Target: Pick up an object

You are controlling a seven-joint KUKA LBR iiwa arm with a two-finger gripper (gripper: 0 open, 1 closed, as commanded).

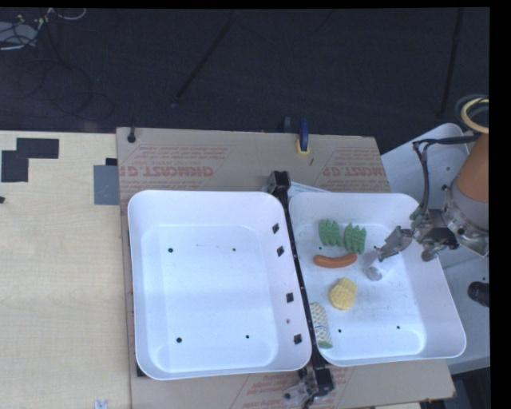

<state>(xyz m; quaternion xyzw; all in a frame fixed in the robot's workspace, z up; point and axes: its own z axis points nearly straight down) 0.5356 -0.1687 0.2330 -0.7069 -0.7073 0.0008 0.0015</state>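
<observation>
I am seeing the claw [382, 257] hanging low inside the right white plastic bin [435, 339], near its right wall; whether it is wide or narrow I cannot tell. Approach step, nothing gripped. Nearest candidate is the slim orange-red sausage-shaped toy [335, 260], lying flat toward the bin's middle, just left of the claw. Next move, I am judging: shift left, descend.

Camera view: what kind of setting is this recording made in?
Probably a robot lab's bin-picking bench: two shallow white bins clipped onto cardboard, toy-like items such as a green piece and a yellow piece, and loose cables behind.
</observation>
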